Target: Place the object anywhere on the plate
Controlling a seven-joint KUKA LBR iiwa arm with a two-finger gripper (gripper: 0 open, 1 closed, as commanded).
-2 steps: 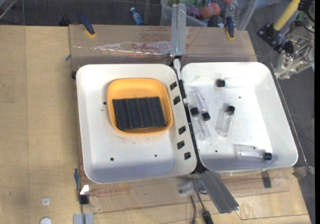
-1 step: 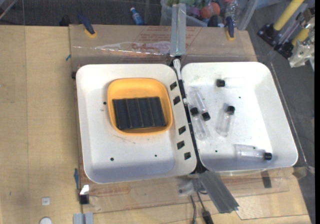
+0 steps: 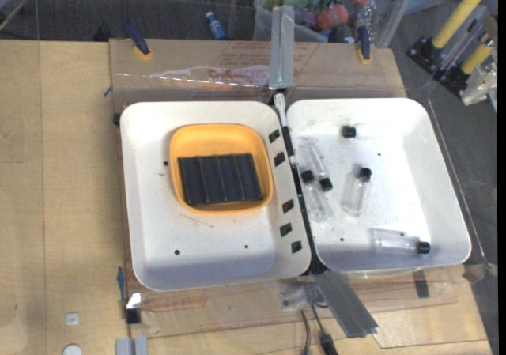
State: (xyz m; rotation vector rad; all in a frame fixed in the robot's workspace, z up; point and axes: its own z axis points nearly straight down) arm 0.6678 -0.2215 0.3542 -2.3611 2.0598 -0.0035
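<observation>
Sitting flat on the plate [image 3: 183,148], the block [image 3: 220,179] is looking placed; vials [image 3: 354,191] are lying apart; jaws' state, cannot tell.

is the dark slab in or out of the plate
In: the dark slab lies flat inside the orange plate, rim showing all round it.

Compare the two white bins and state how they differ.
The left bin holds an orange plate with a dark ribbed object lying on it; the right bin holds scattered clear vials with black caps, and no plate. Both bins are shallow, white and round-cornered, set side by side.
</observation>
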